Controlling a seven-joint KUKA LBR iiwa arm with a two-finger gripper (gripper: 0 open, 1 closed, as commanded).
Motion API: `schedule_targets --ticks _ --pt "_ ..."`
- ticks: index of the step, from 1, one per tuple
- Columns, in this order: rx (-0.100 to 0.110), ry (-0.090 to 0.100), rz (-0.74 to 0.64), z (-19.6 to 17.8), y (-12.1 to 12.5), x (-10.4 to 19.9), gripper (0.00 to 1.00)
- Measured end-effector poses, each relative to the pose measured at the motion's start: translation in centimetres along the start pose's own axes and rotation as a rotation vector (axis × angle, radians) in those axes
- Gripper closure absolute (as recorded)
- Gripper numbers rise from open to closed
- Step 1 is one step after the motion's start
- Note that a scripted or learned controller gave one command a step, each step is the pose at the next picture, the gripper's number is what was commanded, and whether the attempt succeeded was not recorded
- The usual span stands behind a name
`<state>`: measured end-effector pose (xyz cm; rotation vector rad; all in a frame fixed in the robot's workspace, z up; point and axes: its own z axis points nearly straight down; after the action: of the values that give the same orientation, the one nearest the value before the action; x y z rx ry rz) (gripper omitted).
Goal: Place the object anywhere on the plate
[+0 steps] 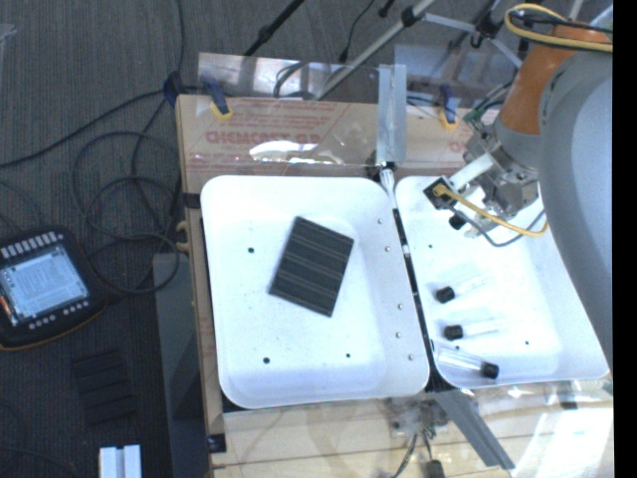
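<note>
Right of the dark ribbed plate [313,266], itself in the left bin [239,366]: three clear black-capped tubes [478,327], lying in the right bin [557,297], well apart from it. Gripper [501,195]: further right and up from the plate; whether wide or narrow, cannot tell.

Plate [313,266] in left bin [239,317]; tubes [474,328] (three) in right bin [528,267].

Room lies open around the plate [313,265]; capped tubes [454,333] litter the right bin [557,277].
</note>
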<state>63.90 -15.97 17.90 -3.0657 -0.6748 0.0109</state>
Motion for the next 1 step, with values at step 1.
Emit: schedule_targets --ticks 1 --pt "-0.001 0.001 -0.149 -0.29 -11.33 2.76 1.0"
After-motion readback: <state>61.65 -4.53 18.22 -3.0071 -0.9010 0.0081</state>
